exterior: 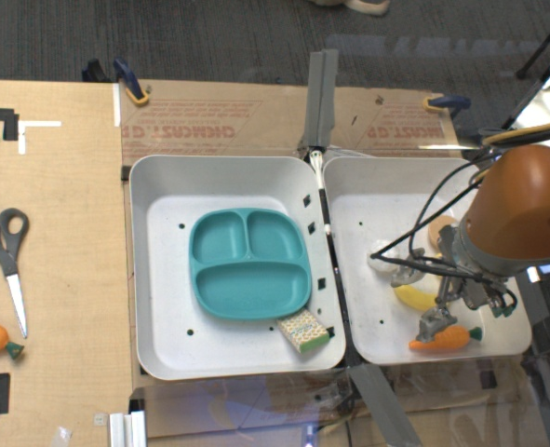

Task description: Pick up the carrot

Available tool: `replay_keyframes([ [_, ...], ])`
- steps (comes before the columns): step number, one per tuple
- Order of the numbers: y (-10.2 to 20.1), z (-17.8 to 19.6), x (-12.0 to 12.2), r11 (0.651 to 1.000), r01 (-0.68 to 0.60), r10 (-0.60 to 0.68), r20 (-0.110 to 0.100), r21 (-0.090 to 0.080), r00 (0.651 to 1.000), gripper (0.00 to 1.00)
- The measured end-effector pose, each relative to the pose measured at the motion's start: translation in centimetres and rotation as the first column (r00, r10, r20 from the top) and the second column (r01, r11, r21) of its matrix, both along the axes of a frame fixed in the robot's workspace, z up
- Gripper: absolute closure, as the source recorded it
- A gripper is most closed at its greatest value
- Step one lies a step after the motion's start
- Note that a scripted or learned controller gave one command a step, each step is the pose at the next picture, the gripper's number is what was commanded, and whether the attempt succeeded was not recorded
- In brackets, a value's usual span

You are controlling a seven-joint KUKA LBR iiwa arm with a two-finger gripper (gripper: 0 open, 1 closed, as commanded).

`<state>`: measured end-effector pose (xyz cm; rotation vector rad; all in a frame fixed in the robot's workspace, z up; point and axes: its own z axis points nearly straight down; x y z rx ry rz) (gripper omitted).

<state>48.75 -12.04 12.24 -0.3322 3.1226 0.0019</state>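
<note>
over the right bin (368, 338), seen from above, the tool (435, 326) was poised just above the carrot (441, 341), which lay near the front wall beside a banana (414, 297). whether the tool was open or closed could not be told. the banana could be nudged, or the carrot pinched off-centre and dropped.

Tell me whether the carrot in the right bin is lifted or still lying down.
Lying down: the carrot rests flat on the right bin floor near its front wall, with the gripper directly above it.
</note>
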Motion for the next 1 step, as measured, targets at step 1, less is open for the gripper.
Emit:
replay_keyframes([
  [1, 0.0, 0.0, 0.0, 1.0, 0.0, 0.0, 0.0, 0.0, 1.0, 0.0],
])
